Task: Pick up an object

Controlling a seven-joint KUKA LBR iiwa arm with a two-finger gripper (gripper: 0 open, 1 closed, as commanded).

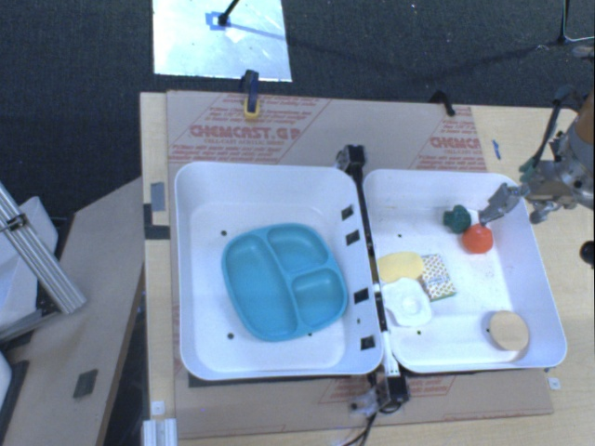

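Dark carpet fills the top of the frame, with a shiny metal sheet (221, 24) lying on it at upper centre, and below that I see a bench topped by a printed cardboard sheet (279, 124) on which two shallow white bins sit side by side. On my screen the left bin (200, 203) holds one thing, a blue divided tray (284, 280) with three compartments, lying flat and turned slightly, near the bin's middle. The right bin (539, 277) carries the rest: a dark green object (456, 217) at its upper part, an orange-red ball (478, 239) just beside it to the lower right, a flat yellow piece (401, 267) near the left wall, a small patterned packet (437, 277) touching the yellow piece's right side, a white object (407, 302) just below them, and a round tan disc (509, 331) near the lower right corner, well apart from the others. From the right edge of the frame the arm (569, 170) reaches in over the upper right of that bin, and the gripper (498, 204) hangs just above the orange-red ball and beside the green object. I cannot tell how the gripper is set, and I see nothing held in it.
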